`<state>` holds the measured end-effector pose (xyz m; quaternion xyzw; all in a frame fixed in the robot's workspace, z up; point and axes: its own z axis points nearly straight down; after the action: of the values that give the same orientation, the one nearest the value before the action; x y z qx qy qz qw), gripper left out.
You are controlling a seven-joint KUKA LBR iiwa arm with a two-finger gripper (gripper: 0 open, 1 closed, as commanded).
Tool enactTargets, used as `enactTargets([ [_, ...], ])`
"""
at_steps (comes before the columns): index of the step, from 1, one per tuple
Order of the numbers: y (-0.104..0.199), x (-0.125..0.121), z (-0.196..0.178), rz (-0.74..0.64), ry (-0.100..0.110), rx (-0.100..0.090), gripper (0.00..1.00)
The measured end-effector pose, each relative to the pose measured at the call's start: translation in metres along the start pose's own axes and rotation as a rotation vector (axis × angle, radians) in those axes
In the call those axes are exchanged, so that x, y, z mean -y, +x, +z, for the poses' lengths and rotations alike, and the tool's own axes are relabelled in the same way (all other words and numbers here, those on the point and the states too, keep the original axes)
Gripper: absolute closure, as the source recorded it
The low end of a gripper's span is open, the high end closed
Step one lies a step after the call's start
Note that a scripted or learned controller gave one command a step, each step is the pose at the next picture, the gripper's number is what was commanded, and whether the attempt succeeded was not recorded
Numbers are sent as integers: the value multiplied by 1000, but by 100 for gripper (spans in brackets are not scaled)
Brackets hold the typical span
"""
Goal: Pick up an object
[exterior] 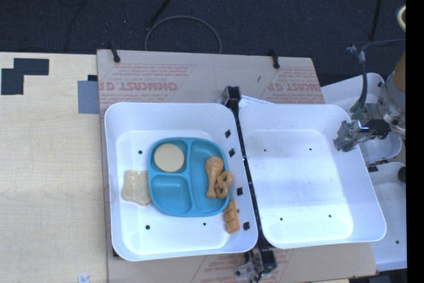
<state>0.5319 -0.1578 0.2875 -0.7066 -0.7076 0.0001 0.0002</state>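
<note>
Camera view: tool (344,136), grip state indiscernible, sits at the right bin's (311,235) far-right rim; blue tray (177,199) lies well left.

The cardboard sheet (199,79) under the bins bears upside-down red print, reading roughly "CHEMCRAFT G.P."

tray (173,197): blue, three compartments, flat in left bin, toward its right wall | disc (168,157): pale, round, in tray's upper-left compartment | pretzel (217,177): tan, twisted, in tray's right compartment | bread (136,187): beige, touching tray's left edge | chunk (230,216): brown, at tray's lower-right corner
</note>
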Motion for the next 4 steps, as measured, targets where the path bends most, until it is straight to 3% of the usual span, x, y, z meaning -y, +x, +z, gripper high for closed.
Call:
enactTargets([
  [4,212,-10,32,-3,5,-1,100],
])
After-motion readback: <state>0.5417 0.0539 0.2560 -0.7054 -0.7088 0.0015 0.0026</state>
